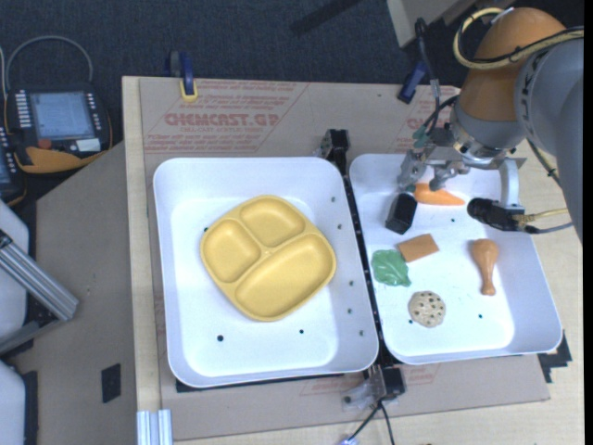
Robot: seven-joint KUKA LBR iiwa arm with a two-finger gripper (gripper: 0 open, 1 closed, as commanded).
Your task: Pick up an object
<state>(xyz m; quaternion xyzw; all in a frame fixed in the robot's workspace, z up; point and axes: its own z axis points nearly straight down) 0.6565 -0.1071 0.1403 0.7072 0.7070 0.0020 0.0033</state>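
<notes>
Cookie [427,309], lettuce [390,268], cracker [419,247] and drumstick [484,263] lie in right bin [528,327]; yellow tray [269,257] in left bin [181,248]. My claw [435,185] is over carrot [439,196]; grip state indeterminate.

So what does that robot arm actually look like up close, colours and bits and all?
The arm is smooth, rounded grey metal with a bulbous orange band above the wrist. A pale cable loops over that band. Below sits a grey metal gripper with dark finger parts and thin wires.

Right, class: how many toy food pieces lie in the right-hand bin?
5: carrot at the top under the pincer, toast mid-bin, lettuce left, drumstick right, cookie lowest. The arm may hide more.
</notes>
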